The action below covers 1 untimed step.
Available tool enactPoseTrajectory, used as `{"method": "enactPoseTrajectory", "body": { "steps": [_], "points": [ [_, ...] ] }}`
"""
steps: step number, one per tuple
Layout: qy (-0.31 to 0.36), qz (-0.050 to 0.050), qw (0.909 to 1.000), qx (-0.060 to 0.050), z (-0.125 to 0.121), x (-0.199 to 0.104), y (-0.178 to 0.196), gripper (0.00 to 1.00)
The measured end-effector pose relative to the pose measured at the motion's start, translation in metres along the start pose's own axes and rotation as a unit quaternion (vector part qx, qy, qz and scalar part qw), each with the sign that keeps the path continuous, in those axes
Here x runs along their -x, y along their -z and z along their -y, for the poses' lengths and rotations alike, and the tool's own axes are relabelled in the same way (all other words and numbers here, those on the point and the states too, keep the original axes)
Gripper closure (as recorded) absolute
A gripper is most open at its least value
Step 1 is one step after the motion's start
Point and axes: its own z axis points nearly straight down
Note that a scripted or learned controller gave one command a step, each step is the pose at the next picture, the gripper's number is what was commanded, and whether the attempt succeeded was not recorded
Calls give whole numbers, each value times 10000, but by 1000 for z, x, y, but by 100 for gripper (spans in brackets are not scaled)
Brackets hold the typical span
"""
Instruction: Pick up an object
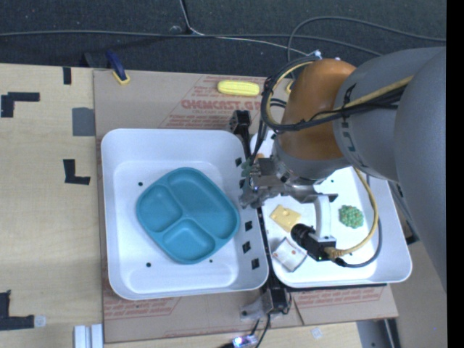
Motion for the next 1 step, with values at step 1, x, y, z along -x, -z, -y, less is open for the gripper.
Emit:
{"method": "enactPoseTrajectory", "body": {
  "steps": [1],
  "points": [
    [-14,9,10000,-5,4,-48,-7,100]
  ]
}}
